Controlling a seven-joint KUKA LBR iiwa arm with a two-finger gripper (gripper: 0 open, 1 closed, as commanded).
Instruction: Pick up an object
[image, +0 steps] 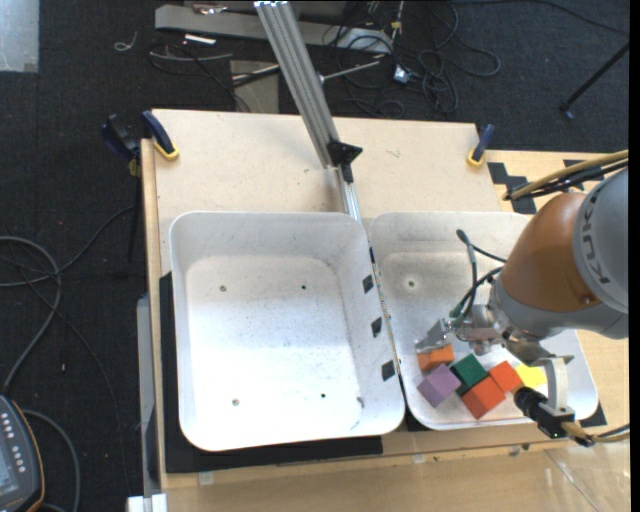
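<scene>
Right bin (420, 262), near end: cluster of small blocks, touching or nearly so. Orange-red cube (484, 396) nearest, purple cube (437, 384) left of it, green block (468, 370) behind, yellow block (530, 377) right, orange piece (435, 355) farther left. Matte, hard-edged shapes. Gripper (462, 328) sits just above the orange piece; cannot tell the finger state. Bulky arm (560, 275) covers the bin's right side. Left bin (265, 320): white, speckled, glossy. Far: wooden bench (250, 160), metal rail (300, 80).

About 5 blocks (470, 378) cluster in the right bin's (410, 255) near corner, beneath the gripper (452, 335).
</scene>
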